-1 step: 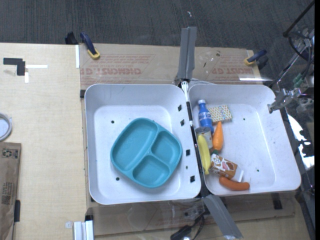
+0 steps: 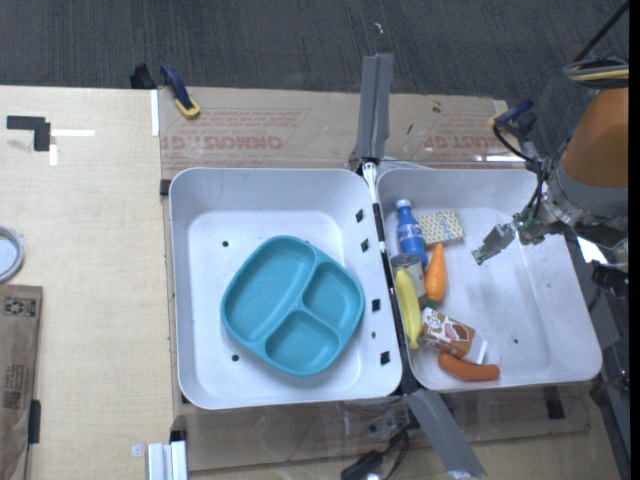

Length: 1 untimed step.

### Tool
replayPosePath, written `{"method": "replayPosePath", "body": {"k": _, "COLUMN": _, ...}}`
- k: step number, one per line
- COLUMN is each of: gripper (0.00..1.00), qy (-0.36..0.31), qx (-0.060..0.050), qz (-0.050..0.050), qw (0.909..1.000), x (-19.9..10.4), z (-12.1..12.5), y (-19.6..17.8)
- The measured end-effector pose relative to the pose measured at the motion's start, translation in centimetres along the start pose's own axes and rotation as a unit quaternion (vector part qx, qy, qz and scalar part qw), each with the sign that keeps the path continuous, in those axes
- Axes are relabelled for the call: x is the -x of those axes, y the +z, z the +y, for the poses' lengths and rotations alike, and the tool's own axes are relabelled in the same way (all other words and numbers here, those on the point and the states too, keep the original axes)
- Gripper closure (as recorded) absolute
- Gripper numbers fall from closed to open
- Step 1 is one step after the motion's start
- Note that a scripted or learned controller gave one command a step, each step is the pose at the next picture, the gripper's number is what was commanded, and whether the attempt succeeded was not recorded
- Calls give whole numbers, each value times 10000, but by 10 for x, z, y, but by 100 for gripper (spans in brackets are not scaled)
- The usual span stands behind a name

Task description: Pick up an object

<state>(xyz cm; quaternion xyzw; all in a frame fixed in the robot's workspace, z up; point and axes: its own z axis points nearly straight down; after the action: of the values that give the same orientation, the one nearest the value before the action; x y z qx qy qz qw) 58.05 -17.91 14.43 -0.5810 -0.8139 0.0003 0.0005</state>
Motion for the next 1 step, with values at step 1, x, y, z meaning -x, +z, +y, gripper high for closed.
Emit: {"method": "replayPosePath", "body": {"k": 1, "gripper": 0, "qy": -280, "qx": -3, "qz": 0, "qw": 9996, "x": -60, "z": 4, "y": 54}}
